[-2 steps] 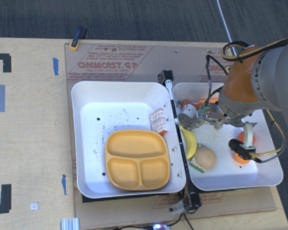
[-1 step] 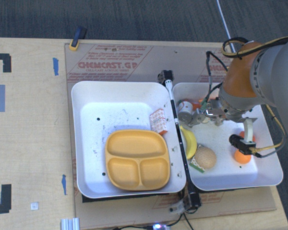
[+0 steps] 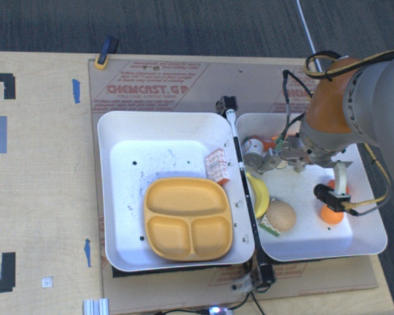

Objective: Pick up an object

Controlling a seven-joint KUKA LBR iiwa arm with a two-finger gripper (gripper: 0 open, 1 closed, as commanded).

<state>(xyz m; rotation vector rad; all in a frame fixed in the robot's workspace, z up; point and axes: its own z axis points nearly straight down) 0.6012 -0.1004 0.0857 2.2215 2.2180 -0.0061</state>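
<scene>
My gripper [image 3: 285, 165] hangs low over the back of the right bin [image 3: 364, 241], its fingers open with bare white floor between them. A silver can [image 3: 253, 147] lies just to its left, and a small orange piece [image 3: 270, 143] sits behind it. A yellow banana [image 3: 259, 195] lies along the bin's left wall, with a tan round roll [image 3: 280, 215] beside it. An orange ball [image 3: 331, 216] rests near the right side of the same bin.
The left bin [image 3: 118, 143] holds a yellow divided plate [image 3: 187, 216] at the front and a red-and-white packet [image 3: 216, 165] by its right wall. A black divider [image 3: 244, 176] runs between the bins. Cables trail from the wrist over the right bin.
</scene>
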